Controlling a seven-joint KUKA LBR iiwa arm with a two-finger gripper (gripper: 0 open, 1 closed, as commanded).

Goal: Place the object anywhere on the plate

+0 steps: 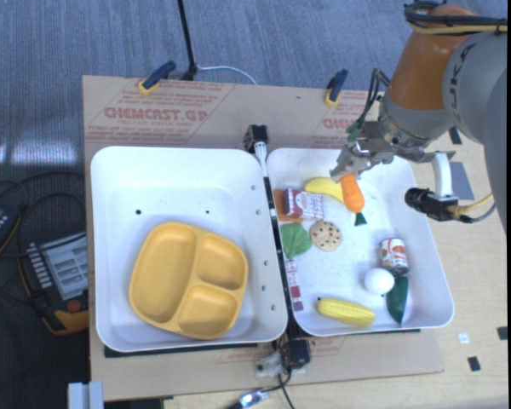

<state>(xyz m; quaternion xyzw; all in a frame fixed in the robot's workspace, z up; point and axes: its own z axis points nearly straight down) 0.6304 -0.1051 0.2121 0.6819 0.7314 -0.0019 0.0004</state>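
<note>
The carrot [353, 194] is seen pinched in the pincer [351, 175]; it should be lifted clear of the banana [323, 187] and carried to the yellow plate [188, 277].

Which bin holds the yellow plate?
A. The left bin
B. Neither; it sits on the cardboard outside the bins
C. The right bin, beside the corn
A: the plate lies alone in the left bin, while the corn and other toy foods lie in the right bin.
</note>
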